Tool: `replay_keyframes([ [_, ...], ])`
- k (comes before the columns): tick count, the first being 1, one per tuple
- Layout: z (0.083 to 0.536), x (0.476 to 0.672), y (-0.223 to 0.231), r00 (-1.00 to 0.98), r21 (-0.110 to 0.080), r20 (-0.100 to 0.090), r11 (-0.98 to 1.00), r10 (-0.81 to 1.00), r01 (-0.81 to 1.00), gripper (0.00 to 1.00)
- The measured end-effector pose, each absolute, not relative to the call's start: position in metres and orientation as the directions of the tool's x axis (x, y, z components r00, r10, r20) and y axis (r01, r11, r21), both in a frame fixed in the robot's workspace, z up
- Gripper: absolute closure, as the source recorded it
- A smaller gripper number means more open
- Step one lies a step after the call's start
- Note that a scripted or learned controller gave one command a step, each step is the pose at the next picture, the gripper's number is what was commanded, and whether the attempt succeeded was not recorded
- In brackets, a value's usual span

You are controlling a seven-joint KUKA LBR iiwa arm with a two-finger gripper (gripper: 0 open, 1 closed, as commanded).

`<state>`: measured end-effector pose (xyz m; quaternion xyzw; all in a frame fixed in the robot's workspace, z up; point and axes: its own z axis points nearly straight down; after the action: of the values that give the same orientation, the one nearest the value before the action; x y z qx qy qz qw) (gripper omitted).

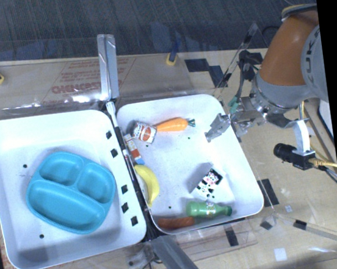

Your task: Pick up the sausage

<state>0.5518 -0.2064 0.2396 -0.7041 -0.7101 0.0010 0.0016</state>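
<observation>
The sausage (175, 223) is a reddish-brown stick lying along the front wall of the right bin (240, 152), just left of a green bottle (208, 209). My gripper (218, 127) hangs over the bin's upper right part, near the right wall. It is well behind the sausage and to its right, with nothing seen in it. The grey arm with its orange band (289, 47) reaches in from the right.
The right bin also holds a carrot (171, 125), a small can (144, 133), a banana (148, 182) by the left wall and a black-and-white item (209, 181). A blue divided plate (70, 191) lies in the left bin (2, 183).
</observation>
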Motion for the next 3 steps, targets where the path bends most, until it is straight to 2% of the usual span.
replay_keyframes([
  [1,0.159,0.506,-0.142,-0.034,-0.005,0.001,0.034,0.999,0.999,0.00],
  [2,0.090,0.476,-0.093,-0.084,-0.004,0.002,0.084,0.996,0.996,0.00],
  [3,0.092,0.543,-0.121,-0.131,-0.002,0.001,0.131,0.991,0.991,0.00],
])
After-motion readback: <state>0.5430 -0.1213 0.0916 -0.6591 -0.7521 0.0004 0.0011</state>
